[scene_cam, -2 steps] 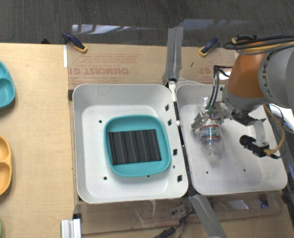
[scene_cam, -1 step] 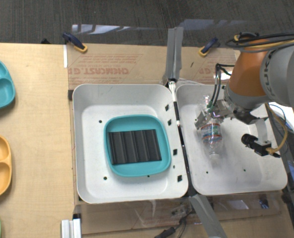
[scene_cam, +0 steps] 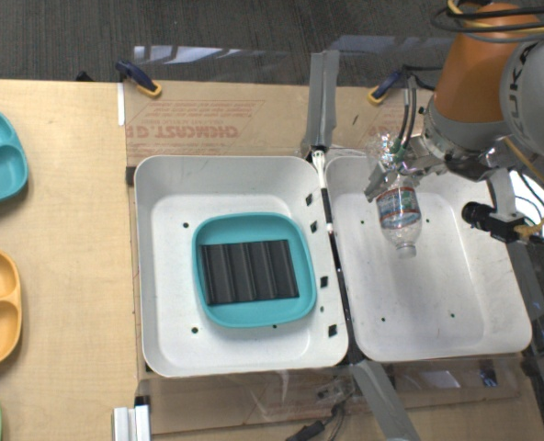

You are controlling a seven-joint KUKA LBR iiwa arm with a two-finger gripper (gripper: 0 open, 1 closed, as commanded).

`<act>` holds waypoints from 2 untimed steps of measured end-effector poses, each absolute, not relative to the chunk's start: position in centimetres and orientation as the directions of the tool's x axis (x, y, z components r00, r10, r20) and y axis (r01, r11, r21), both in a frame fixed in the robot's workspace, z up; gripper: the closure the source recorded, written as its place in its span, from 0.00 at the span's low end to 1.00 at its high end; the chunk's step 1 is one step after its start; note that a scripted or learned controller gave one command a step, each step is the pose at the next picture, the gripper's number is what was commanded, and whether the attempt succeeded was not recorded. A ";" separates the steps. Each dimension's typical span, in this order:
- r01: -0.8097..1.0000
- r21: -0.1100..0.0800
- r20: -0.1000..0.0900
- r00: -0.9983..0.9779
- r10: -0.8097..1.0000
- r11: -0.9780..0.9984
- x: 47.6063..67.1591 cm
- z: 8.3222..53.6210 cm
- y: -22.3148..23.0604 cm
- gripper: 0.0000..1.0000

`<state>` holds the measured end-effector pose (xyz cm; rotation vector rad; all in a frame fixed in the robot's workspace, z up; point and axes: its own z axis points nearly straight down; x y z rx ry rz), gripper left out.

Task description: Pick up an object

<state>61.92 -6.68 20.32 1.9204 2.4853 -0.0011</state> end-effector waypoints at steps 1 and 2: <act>0.967 -0.002 -0.002 -0.253 0.967 0.253 61.9 21.1 -6.8 1.00; 0.976 0.000 -0.002 -0.218 0.976 0.218 58.4 26.6 -9.4 1.00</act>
